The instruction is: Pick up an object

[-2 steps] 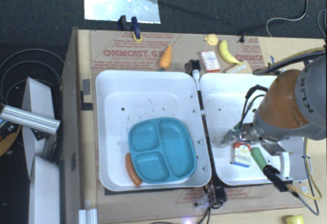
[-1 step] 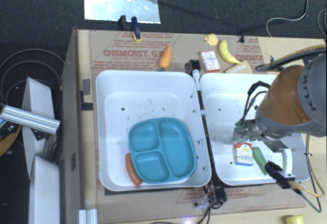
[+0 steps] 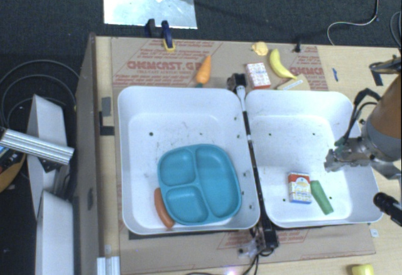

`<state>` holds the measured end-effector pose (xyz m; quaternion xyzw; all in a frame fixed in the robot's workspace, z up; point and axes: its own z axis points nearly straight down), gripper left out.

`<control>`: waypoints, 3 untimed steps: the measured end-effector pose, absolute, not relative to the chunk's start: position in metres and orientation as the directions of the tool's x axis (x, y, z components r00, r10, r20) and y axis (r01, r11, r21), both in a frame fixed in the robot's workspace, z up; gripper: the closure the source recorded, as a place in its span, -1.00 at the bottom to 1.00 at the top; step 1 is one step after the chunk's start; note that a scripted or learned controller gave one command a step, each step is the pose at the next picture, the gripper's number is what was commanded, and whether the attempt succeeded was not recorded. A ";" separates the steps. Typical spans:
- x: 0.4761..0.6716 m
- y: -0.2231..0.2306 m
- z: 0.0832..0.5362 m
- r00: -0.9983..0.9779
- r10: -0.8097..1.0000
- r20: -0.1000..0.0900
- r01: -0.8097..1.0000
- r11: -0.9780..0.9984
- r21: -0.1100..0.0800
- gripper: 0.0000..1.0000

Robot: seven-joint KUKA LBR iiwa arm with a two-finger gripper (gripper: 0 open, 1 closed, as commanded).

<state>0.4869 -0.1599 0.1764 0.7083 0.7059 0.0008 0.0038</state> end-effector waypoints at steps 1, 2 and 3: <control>0.487 -0.111 0.161 -0.007 1.000 0.001 1.000 0.007 0.001 1.00; 0.487 -0.113 0.161 -0.003 1.000 0.000 1.000 0.003 0.002 -1.00; 0.509 -0.100 0.087 -0.004 1.000 -0.003 1.000 0.004 0.006 -1.00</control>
